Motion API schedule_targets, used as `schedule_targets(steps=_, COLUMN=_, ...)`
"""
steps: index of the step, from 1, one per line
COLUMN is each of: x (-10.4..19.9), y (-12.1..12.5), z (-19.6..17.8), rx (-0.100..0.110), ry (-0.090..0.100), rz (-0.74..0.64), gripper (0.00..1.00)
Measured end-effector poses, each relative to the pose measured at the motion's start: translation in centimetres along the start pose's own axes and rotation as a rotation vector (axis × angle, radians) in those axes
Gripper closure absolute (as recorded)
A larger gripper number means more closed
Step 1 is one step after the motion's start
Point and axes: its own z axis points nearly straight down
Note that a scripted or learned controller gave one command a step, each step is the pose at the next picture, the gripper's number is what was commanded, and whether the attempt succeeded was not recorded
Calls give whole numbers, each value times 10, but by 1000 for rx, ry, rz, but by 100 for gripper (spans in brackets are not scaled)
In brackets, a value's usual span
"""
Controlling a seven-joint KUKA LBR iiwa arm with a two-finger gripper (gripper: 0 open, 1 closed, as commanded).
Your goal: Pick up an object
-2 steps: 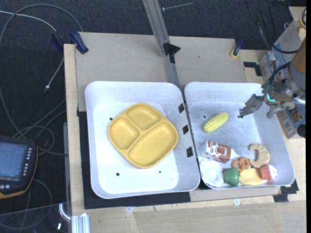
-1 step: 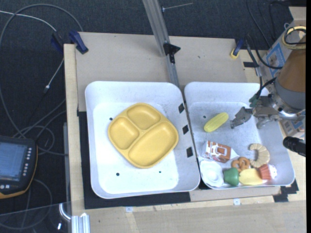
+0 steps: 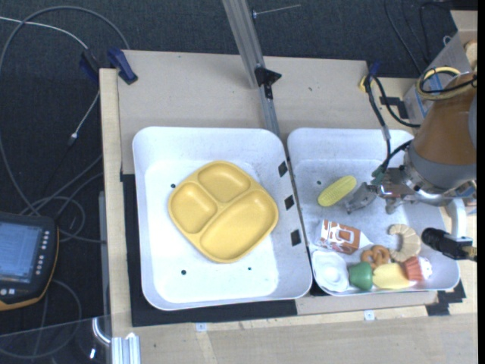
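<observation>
In the right bin (image 3: pixel 333 146) lies a yellow corn cob (image 3: pixel 336 190), on its upper middle floor. My gripper (image 3: pixel 368 196) hangs low just to the right of the cob, close to its right end, with nothing seen held in it. Toward the bin's front lie an orange and white carton (image 3: pixel 339 236), a tan croissant (image 3: pixel 405 240), a brown pretzel (image 3: pixel 375 255), a green pepper (image 3: pixel 361 277), a yellow fruit (image 3: pixel 392 277) and a red piece (image 3: pixel 413 268). A white cup (image 3: pixel 330 270) rests at the front left corner.
The left bin (image 3: pixel 151 165) holds a yellow divided plate (image 3: pixel 223 210). A metal post (image 3: pixel 250 44) rises behind the gap between the bins. Black cables (image 3: pixel 383 123) hang over the right bin's back edge, and bare floor lies behind the corn.
</observation>
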Motion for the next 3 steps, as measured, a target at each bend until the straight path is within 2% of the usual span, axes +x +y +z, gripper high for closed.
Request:
schedule_targets(steps=1, x=1, y=-1, z=50, rx=-1, ry=0, rz=0, gripper=0)
schedule_targets(steps=2, x=1, y=1, z=36, rx=-10, ry=-2, rz=0, gripper=100)
schedule_targets(steps=3, x=-5, y=3, z=-9, rx=-14, ry=-5, rz=-1, gripper=100)
